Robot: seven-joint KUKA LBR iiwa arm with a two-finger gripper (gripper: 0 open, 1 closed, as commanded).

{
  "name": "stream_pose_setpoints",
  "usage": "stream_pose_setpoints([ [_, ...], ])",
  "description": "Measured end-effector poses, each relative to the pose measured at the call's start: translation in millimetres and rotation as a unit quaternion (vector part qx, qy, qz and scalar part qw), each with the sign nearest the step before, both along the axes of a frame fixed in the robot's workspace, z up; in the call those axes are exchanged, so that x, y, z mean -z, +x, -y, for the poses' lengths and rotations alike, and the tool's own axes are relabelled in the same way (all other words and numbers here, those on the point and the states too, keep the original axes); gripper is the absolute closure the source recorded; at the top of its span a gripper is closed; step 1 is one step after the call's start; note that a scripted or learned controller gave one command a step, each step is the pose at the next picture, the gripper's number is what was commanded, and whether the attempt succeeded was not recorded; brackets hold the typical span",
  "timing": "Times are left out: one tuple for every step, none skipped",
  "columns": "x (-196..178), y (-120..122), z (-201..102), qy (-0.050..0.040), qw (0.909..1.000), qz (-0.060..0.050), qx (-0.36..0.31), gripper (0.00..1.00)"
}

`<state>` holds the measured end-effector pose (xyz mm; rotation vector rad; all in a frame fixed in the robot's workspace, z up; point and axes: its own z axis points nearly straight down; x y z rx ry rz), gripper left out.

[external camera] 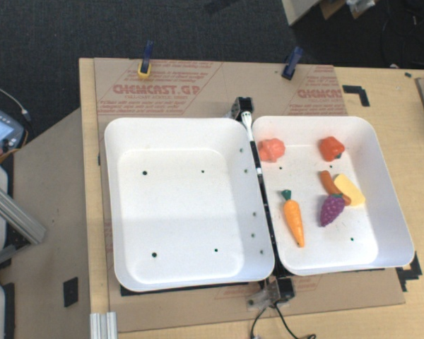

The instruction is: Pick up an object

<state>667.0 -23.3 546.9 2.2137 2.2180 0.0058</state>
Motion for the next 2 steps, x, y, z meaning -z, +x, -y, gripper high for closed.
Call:
stream_pose_setpoints([
  [12,-1,-58,0.0020,1.0000,-0.005,-0.002,1.00],
  [86,-1,-128,0.0017,1.0000,-0.008,-0.002,1.00],
])
